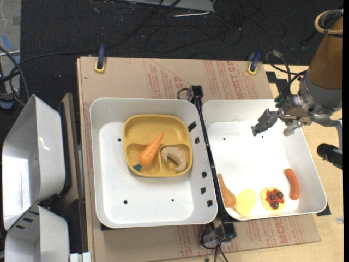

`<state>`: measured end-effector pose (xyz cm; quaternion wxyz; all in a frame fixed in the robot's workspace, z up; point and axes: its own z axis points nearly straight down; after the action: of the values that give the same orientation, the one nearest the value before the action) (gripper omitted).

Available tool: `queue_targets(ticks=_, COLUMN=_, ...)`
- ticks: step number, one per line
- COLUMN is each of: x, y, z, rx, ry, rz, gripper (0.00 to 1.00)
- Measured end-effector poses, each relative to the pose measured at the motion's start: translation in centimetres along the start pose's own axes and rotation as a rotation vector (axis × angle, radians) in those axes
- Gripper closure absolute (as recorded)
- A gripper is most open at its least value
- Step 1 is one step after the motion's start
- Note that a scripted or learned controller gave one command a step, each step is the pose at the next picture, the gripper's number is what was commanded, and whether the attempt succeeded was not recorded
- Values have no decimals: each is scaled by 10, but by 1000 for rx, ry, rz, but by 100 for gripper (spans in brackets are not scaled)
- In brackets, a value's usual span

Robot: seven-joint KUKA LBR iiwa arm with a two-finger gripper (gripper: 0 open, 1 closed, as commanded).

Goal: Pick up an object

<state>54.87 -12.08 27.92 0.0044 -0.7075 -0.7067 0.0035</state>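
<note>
In the left white bin (109, 162), a yellow divided plastic plate (157, 145) holds an orange toy carrot (151, 149) and a pale shrimp (175, 158). Along the right bin's (240, 146) lower edge lie an orange spoon-like piece (226, 190), a yellow disc (245, 201), a small pizza (272, 197) and a red sausage (293, 183). At upper right, the fingers (263, 121) of the gripper (275, 123) hang released, grasping nothing.

The 2 shallow white plastic bins, left (109, 162) and right (245, 152), look smooth with a faint sheen. At 9 o'clock, the yellow divided plastic plate (143, 125) looks matt. The brown cardboard sheet (163, 75) beneath, at 12 o'clock, is dull and printed red. The dark metal two-finger gripper (279, 121) at 3 o'clock looks matt.
</note>
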Motion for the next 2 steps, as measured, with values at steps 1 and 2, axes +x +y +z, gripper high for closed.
queue_targets(ticks=1, x=0, y=2, z=-6, rx=-10, ry=-1, rz=-2, gripper=0)
queue_targets(ticks=2, x=-1, y=-3, z=57, rx=-6, ry=-1, rz=1, gripper=0)
